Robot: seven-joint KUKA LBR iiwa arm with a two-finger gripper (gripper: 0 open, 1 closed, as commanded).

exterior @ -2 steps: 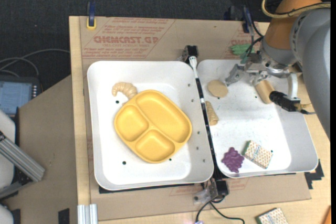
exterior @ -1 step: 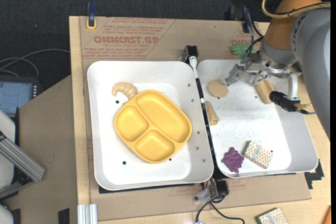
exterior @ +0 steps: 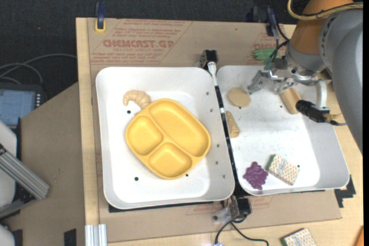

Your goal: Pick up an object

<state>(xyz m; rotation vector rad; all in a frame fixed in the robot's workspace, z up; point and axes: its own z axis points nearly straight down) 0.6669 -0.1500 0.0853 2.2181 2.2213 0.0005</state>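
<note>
Hanging over the back of the right bin [exterior: 302, 144], the gripper [exterior: 266, 88] has its two fingers spread apart, with nothing between them. A round tan disc [exterior: 238, 97] lies just to one side of it, toward the wall between the bins. A tan roll [exterior: 288, 99] lies just on the other side, under the arm. A green thing [exterior: 264, 55] sits behind the gripper at the bin's back rim; I cannot tell if it is inside or outside.

A tan stick [exterior: 232, 123] lies right against the wall between the bins, near the disc but not touching it. The middle of the right bin is bare white floor, so there is open room there. Near the front rim sit purple grapes [exterior: 255, 174] and a patterned block [exterior: 283, 169], just beside each other and well apart from the gripper.

The left bin [exterior: 112, 173] holds a yellow plate [exterior: 167, 136] with three parts, which takes up most of the floor. A tan croissant [exterior: 135, 98] touches the plate's back edge. Bare floor is left only along the walls. Both bins rest on the brown bench [exterior: 144, 43].
</note>
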